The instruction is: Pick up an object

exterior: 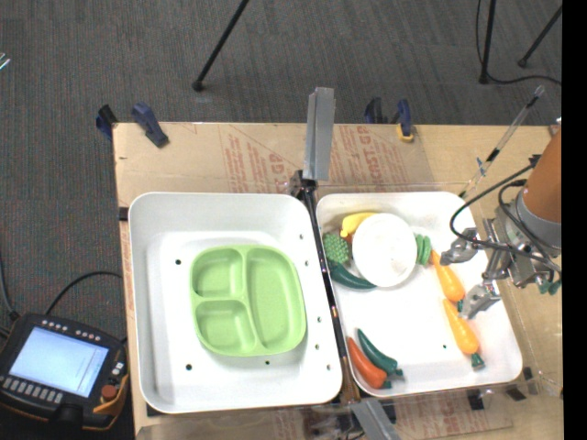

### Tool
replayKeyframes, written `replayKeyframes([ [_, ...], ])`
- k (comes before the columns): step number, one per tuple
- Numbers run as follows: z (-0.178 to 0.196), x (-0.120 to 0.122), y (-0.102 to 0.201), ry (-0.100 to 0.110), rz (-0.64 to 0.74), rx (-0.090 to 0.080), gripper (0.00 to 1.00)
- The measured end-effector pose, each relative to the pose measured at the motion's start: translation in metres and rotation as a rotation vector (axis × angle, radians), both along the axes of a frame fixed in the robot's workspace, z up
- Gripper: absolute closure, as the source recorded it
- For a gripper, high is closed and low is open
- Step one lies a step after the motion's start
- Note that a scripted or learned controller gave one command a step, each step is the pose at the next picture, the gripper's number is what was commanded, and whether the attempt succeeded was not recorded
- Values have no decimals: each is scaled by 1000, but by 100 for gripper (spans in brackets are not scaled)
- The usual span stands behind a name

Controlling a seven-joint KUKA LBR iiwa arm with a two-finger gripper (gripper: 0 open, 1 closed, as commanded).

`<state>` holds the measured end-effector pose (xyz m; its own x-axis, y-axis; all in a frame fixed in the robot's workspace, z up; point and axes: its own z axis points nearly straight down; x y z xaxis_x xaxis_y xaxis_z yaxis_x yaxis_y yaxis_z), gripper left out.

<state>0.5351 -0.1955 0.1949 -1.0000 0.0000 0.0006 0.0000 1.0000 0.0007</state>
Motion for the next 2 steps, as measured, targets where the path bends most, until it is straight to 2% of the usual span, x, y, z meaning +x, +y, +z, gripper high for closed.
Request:
replayKeyframes([
  [1,-105,33,26,-4,-73,2,0],
  [2,-93,36,27,-14,-68,-1,100],
])
